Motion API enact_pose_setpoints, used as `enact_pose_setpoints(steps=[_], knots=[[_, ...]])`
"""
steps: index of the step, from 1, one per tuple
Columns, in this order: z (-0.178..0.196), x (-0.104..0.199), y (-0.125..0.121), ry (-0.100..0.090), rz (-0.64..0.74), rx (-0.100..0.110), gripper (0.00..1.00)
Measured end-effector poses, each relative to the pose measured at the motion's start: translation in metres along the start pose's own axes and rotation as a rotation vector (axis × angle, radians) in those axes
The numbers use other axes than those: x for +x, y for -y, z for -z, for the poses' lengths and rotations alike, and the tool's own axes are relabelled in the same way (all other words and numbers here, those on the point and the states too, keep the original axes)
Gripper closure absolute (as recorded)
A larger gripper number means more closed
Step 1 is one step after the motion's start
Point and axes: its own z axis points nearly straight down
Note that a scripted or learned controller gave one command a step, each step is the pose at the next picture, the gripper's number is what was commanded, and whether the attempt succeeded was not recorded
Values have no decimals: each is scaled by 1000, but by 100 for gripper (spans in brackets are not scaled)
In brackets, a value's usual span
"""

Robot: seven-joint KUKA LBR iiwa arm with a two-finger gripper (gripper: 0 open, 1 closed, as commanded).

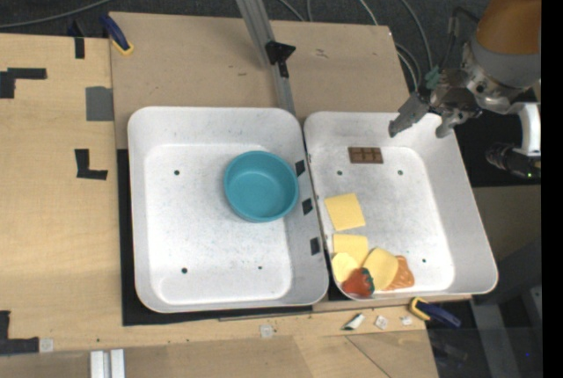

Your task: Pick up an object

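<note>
jaws (422, 119): apart, holding nothing, over right bin's (466, 200) far edge | bowl (259, 185): left bin (158, 192) | brown block (364, 156), yellow pieces (345, 212): right bin

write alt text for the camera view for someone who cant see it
A robot gripper hovers open over the top right corner of the right white bin, which holds a brown block, yellow pieces and a red piece. The left bin holds a blue bowl.
</note>
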Motion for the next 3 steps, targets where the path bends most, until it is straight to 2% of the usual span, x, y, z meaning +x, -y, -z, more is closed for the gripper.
enact_pose_setpoints(steps=[1, 2, 3], knots=[[0, 0, 0, 0, 0, 0, 0], [-48, -6, -4, 1, -1, 5, 0], [-97, 3, -2, 0, -1, 6, 0]])
